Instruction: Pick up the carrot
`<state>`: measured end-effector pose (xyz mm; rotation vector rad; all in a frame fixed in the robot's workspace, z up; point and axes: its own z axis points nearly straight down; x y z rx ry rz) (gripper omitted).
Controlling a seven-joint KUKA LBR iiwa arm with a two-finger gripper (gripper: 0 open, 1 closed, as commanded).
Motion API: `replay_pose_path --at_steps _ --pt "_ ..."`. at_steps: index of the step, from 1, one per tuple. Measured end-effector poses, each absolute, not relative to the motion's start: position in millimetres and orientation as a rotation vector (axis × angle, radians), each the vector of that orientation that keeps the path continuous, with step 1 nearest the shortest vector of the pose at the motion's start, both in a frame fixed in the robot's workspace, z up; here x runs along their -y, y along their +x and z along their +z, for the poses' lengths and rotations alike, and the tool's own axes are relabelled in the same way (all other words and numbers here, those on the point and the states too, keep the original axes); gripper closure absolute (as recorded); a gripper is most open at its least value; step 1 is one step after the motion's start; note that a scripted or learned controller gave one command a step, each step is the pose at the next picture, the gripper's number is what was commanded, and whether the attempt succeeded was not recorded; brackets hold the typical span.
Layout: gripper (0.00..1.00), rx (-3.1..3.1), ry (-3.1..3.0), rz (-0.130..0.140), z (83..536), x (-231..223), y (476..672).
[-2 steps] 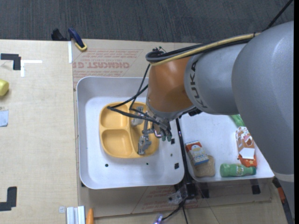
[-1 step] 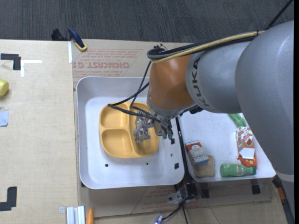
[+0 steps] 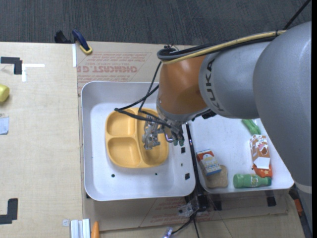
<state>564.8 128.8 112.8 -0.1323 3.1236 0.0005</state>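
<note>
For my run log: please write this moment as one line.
gripper: over yellow tray in left bin | carrot: not identified | right bin: green bottle, packets | grasp: none seen

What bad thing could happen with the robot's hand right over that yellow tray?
The hand hangs low over the yellow divided tray, so it might bump the tray or grab its divider instead of any food. The black cables loop close to the tray and could catch on its rim.

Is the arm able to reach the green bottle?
Probably yes: the bottle lies uncovered in the right bin, nothing on top. The gripper hangs over the yellow tray, so it must swing across.
</note>
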Motion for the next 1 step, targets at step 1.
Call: replay_pose_path --at_steps 1 --pt "1.00 -3.092 0.537 0.000 206.5 -132.1 502.1"
